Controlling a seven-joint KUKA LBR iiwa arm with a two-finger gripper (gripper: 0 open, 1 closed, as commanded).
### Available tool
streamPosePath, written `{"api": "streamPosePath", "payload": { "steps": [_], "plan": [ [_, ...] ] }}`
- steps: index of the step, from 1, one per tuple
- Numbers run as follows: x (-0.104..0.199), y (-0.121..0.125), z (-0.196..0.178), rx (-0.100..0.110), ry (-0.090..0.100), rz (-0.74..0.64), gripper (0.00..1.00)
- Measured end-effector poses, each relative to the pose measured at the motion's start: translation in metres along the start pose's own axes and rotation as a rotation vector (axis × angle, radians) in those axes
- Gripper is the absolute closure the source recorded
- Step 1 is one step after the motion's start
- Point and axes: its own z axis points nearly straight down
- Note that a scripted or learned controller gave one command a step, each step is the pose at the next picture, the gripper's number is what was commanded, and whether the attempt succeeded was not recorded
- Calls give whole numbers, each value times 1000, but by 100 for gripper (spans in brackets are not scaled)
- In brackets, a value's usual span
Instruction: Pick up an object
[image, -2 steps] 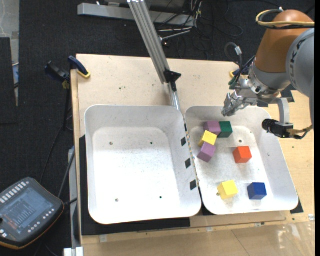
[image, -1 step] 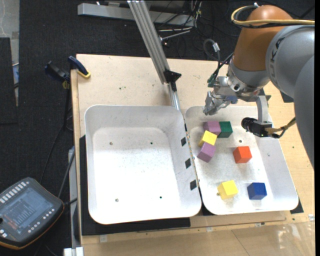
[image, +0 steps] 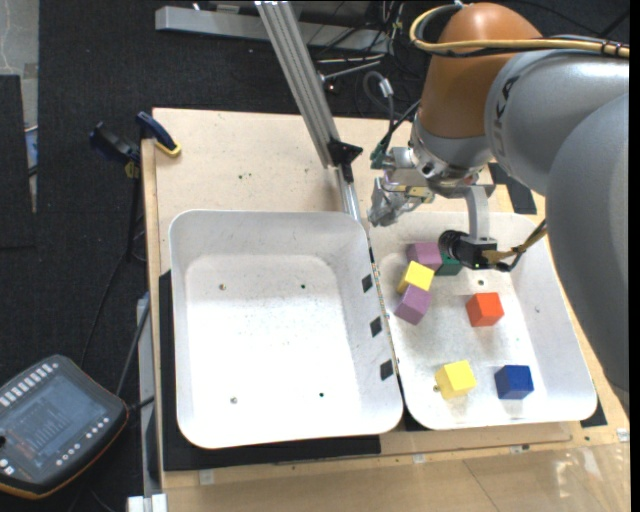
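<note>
The right bin (image: 562, 335) holds several small blocks. A purple block (image: 425, 253), a yellow block (image: 418, 275) and a second purple block (image: 412, 304) cluster near its left wall, with a green block (image: 450, 267) partly hidden beside them. An orange cube (image: 484, 309) lies in the middle. A yellow cube (image: 456, 378) and a blue cube (image: 513, 381) sit near the front. My gripper (image: 385, 209) hangs over the bin's far left corner, above and behind the cluster, with no block seen in it.
The left bin (image: 200, 300) stands beside the right one, sharing a raised middle rim (image: 380, 320). A slanted metal strut (image: 305, 80) crosses behind the bins. A blue and yellow clamp (image: 150, 135) lies at the bench's far left. A pendant (image: 45, 425) sits off the bench.
</note>
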Motion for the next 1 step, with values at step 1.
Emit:
{"api": "streamPosePath", "payload": {
  "steps": [1],
  "plan": [
    [60, -11, 3, 4, 0, -1, 100]
  ]
}}
